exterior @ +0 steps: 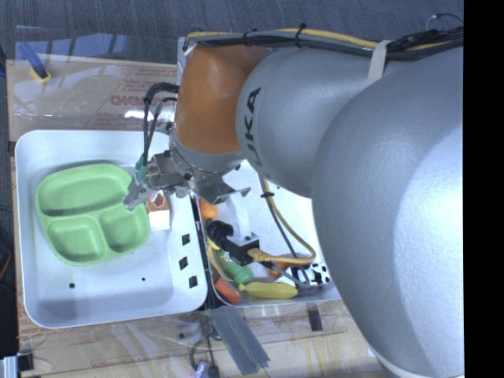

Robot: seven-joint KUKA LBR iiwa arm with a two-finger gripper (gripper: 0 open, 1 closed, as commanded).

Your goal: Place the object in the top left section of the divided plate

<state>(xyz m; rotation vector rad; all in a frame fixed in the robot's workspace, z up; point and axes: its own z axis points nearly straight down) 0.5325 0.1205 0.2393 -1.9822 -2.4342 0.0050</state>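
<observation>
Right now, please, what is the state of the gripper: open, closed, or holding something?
Gripper: cannot be told. It sits at the right edge of the green divided plate; whether it holds something is unclear.

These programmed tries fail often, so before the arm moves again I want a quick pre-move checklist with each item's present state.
1. Divided plate lies flat in the left bin: ok.
2. All three plate sections free of objects: ok.
3. Gripper over the plate's right edge, near the largest section: ok.
4. Object seen between the fingers: cannot tell; something orange-brown sits beside the gripper.
5. Other toys, including the banana, lie in the right bin: ok.
6. Cable hanging over the right bin clear of the plate: ok.
</observation>
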